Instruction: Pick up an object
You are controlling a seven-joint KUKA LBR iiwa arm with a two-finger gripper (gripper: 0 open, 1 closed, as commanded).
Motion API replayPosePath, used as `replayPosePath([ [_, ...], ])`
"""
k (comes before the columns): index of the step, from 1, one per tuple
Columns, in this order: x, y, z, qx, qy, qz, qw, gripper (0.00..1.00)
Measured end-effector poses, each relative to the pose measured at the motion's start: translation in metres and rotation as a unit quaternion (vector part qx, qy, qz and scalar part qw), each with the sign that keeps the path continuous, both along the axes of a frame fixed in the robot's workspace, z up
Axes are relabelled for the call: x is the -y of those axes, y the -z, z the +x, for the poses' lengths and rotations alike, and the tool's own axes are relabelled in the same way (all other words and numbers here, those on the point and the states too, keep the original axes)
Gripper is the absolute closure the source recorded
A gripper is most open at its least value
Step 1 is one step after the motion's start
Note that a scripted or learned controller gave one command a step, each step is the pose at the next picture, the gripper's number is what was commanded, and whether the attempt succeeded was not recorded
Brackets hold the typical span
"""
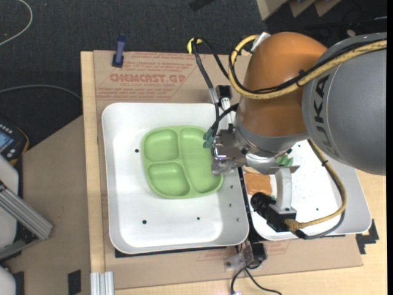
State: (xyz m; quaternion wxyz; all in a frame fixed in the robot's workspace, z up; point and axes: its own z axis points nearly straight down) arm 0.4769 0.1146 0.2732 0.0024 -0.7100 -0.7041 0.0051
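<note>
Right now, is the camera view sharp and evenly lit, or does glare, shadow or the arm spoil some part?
Camera view: light is even, with soft shadows; the left bin is bright white with no hard glare, and the green tray is sharp; the arm, close to the lens, looks a little soft and covers and shades much of the right bin.

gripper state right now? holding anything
gripper: cannot be told; it sits at the right rim of the green divided plate in the left bin

A flat brown cardboard-faced bench top (153, 72) with red printed lettering carries two shallow white plastic bins side by side, the left bin (116, 165) touching the right bin (353, 211). A small blue clip (118, 51) sits at its far edge.
</note>
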Motion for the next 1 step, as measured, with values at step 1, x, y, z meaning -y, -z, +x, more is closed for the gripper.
replayPosePath([
  [1,-0.0078,-0.1521,0.0038,0.015,-0.005,0.0049,0.9999,1.00],
])
